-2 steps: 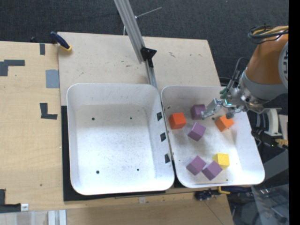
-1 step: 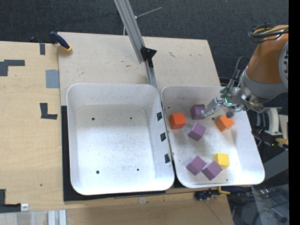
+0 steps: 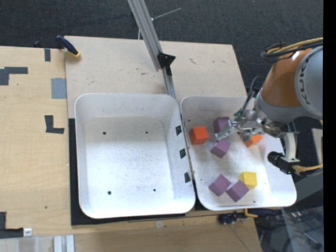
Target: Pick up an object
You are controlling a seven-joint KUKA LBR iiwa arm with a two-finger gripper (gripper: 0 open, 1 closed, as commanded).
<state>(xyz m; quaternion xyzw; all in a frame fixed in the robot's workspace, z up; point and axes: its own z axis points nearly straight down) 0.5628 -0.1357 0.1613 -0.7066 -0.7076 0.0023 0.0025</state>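
The arm [image 3: 294,88] reaches in from the right, grey with its orange band bright above the wrist, and its gripper [image 3: 235,127] is down low inside the right bin [image 3: 273,196]. The metal fingers [image 3: 227,132] sit in the middle of a cluster of blocks, and from this slant I cannot tell whether they are apart or together, nor whether anything is caught between them.

Right at the fingers there is a purple cube [image 3: 221,124] just above and to the left, touching or very nearly touching the tips. Just below them lies a second purple cube [image 3: 220,148]. To the left, near the bin's left wall, stands an orange cube [image 3: 198,135]. On the other side of the gripper, partly tucked under the wrist, a small orange block [image 3: 254,138] peeks out.

Down toward the front of the right bin, two more purple cubes sit side by side: one [image 3: 220,185] on the left, the other [image 3: 237,190] touching it on the right. A yellow cube [image 3: 248,179] rests just above that right one.

The left bin [image 3: 84,140] lies beside the right bin, their rims meeting in the middle. Both sit on the pale wooden bench [image 3: 105,62], where a blue and yellow clamp [image 3: 68,46] lies near the far left corner.
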